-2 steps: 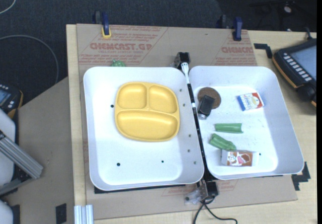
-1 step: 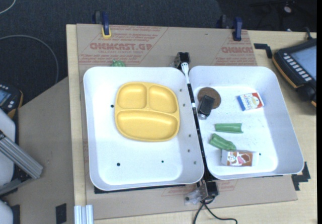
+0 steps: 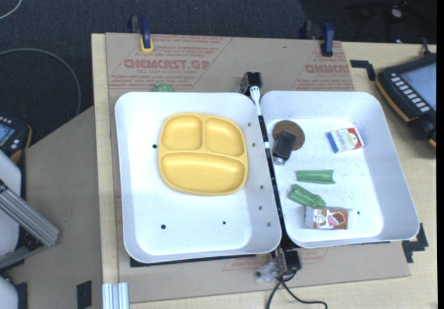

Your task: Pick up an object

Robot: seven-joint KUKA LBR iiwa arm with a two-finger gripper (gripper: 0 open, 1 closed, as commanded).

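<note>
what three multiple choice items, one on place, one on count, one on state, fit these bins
1. Where is the yellow divided plate?
A. left bin
B. right bin
C. on the bench outside the bins

2. How many green pods lie in the right bin?
A. one
B. two
C. four

3. How do the two green pods lie?
A. stacked
B. standing upright
C. flat and apart

Answers:
1 A, the plate sits inside the left bin.
2 B, one green pod lies above another green pod.
3 C, both lie flat with white floor between them.
</note>
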